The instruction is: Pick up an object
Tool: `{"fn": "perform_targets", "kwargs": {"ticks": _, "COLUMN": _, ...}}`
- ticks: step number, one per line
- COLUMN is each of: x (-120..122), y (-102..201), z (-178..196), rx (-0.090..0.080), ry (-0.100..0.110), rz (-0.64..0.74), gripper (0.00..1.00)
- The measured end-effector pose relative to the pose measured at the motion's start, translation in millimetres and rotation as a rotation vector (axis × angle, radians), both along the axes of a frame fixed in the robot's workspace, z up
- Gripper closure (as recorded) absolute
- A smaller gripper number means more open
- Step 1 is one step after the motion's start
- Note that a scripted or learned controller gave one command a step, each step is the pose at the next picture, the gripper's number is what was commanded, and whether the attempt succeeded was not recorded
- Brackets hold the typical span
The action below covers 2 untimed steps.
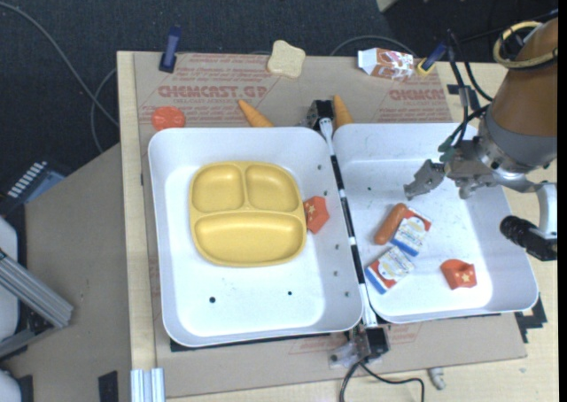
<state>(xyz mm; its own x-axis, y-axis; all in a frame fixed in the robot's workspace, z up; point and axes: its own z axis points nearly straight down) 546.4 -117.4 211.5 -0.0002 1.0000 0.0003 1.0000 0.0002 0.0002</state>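
Orange and glossy, the sausage (390,224) is seen lying slantwise in the right bin (514,289) — below the gripper (423,181), which is spread open, holding nothing.

Orange sausage (390,224) lying aslant in right bin (505,298), touching small carton (411,235) — red piece (458,274) near

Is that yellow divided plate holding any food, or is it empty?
Empty. All three compartments of the yellow plate show bare yellow; the small red piece lies beside its right edge, on the white bin floor.
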Motion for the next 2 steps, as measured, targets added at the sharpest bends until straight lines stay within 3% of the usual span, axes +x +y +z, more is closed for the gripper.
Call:
{"fn": "perform_targets", "kwargs": {"ticks": 1, "x": 26.2, "y": 17.6, "z": -121.0, "rx": -0.004, "ry": -0.015, "rz": 0.001, "gripper": 0.0}}
{"fn": "perform_targets", "kwargs": {"ticks": 2, "x": 22.9, "y": 18.4, "z": -115.3, "rx": -0.002, "ry": -0.004, "rz": -0.001, "gripper": 1.0}}
